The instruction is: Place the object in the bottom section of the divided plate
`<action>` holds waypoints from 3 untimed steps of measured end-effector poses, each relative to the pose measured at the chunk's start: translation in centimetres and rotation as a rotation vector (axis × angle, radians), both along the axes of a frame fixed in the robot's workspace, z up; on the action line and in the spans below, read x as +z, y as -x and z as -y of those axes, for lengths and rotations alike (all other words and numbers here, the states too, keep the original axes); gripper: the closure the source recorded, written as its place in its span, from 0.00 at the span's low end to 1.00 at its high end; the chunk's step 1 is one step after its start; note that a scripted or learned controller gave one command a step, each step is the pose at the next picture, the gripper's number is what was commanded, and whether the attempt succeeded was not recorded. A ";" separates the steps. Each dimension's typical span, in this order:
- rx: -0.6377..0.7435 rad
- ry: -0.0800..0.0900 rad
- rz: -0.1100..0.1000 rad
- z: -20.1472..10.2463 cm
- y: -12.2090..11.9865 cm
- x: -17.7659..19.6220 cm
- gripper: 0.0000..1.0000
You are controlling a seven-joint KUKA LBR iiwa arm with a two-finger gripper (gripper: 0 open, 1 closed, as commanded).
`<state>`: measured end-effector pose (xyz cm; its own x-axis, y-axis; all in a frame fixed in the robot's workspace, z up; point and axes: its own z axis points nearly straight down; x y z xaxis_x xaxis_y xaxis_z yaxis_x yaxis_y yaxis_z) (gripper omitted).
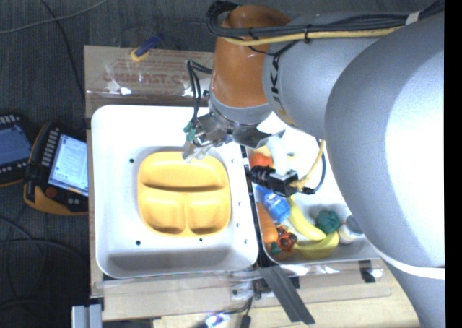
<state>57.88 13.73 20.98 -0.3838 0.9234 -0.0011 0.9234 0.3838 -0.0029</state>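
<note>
Divided plate (185, 195), yellow, lies flat in left bin (115, 196), long axis across the bin, one wide section at top, two small ones at bottom. Looks like stiff, light plastic; rim is the likely hold. Tool (195, 142) hovers at plate's upper rim; can't tell its state or any held object. Banana (307, 227) in right bin (361, 243).

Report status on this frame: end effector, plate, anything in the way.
End effector over yellow divided plate's top edge, grip unclear. Plate sections bare. Toys, banana sit in right bin.
</note>
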 end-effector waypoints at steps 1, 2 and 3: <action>0.047 0.002 0.001 -3.5 -5.3 1.5 1.00; 0.076 0.001 -0.002 -3.9 1.2 -2.4 1.00; 0.024 0.000 -0.002 -8.6 7.0 0.2 1.00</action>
<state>50.83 22.29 21.17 -0.4057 0.9140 -0.0001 0.9140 0.4057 -0.0045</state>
